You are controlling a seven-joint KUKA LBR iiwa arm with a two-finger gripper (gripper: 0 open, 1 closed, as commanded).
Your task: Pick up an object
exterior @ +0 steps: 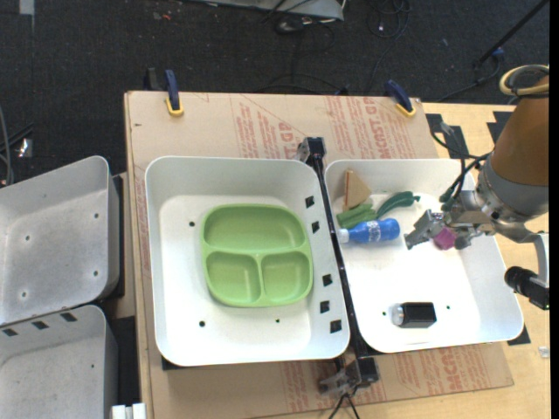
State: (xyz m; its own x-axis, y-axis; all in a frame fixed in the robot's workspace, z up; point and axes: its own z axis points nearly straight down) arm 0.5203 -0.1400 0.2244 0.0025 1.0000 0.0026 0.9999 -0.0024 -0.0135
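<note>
Two shallow white bins are shown side by side on a brown board bench [244, 125]. The left white bin [175, 234] is occupied by a pale green plastic plate with three compartments [258, 254], lying flat near its centre. In the right white bin [472, 295], several things are grouped toward the far left corner: a tan wedge-shaped block [354, 188], a green curved plastic piece [384, 205] just beside it, and a blue and white bottle [369, 231] lying on its side in front of both. A small black rectangular block with a pale end [413, 314] is seen apart from these, near the front wall.

The grey arm with the orange band [524, 155] is seen reaching in over the right bin. Its two-finger gripper [434, 232] is positioned low, just right of the bottle. A small magenta object [445, 238] is seen at the gripper; whether it is held between the fingers cannot be told.
</note>
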